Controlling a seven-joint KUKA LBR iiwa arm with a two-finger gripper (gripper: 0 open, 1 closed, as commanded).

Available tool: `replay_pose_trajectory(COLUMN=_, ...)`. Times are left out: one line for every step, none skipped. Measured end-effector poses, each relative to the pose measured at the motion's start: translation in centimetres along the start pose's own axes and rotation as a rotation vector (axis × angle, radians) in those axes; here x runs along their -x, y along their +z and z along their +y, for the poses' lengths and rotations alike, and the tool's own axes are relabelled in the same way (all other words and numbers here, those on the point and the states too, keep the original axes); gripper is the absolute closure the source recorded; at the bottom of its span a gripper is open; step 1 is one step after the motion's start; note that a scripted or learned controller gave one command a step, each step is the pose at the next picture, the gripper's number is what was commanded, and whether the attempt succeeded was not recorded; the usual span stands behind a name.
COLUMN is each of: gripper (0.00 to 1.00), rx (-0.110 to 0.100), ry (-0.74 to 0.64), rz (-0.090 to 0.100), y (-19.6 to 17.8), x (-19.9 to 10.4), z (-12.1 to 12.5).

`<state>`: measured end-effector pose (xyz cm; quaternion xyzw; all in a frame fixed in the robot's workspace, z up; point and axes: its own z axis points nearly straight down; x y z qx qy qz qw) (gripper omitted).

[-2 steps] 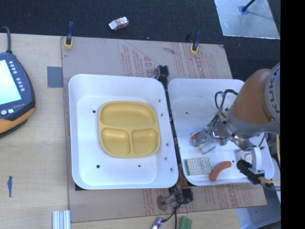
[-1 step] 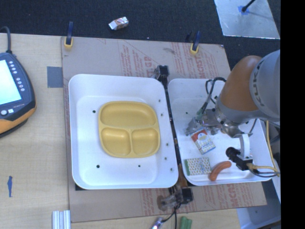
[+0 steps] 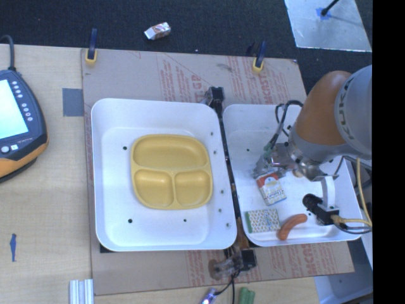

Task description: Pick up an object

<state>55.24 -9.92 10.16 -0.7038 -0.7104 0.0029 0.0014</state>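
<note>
1. A black-and-orange handheld control pendant (image 3: 18, 126) with a pale screen lies at the worktop's (image 3: 44, 233) 9 o'clock edge.
2. The left shallow white plastic bin (image 3: 107, 182) carries a yellow three-compartment plastic tray (image 3: 171, 170) at its middle.
3. The right shallow white plastic bin (image 3: 243, 132) touches the left one along a shared rim.
4. Inside it, a small red-and-white carton (image 3: 272, 189) lies near the centre, tilted.
5. A green-and-white patterned flat packet (image 3: 262, 220) sits at 7 o'clock of that bin, with an orange sausage-shaped toy (image 3: 291, 226) just beside it at 6 o'clock.
6. The gripper (image 3: 273, 162) hangs directly above the carton's upper end; whether it is open, closed or touching the carton cannot be told.
</note>
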Motion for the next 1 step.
replay_pose_trajectory(gripper=1.00, rx=0.004, ry=0.005, rz=0.004, y=-9.09, x=-7.91, z=1.71)
